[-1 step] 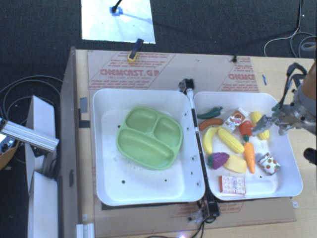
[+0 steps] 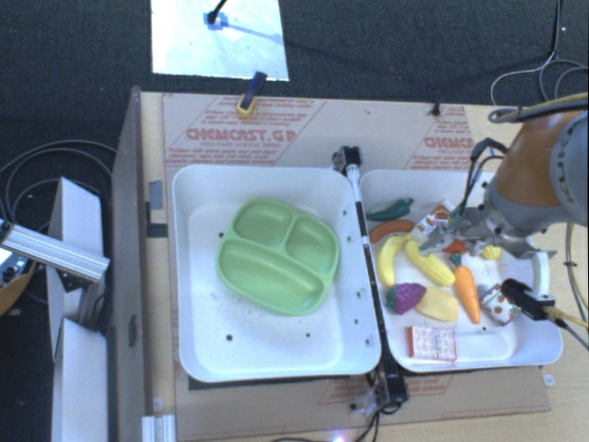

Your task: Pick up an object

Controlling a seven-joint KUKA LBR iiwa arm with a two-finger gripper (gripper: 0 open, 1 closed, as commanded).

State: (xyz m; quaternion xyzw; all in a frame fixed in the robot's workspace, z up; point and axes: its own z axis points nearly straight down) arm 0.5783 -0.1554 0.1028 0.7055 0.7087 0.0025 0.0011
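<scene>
The gripper is hanging low over the right bin, among the toy food. Its grip cannot be judged (too blurred here). The nearest banana is lying just below-left of it, its long axis running diagonally, seemingly untouched.

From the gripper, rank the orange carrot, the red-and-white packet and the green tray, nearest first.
Gripper sits in the right bin.
1. Orange carrot, just below it, same bin.
2. Red-and-white packet, at that bin's front.
3. Green tray, in the left bin.
</scene>
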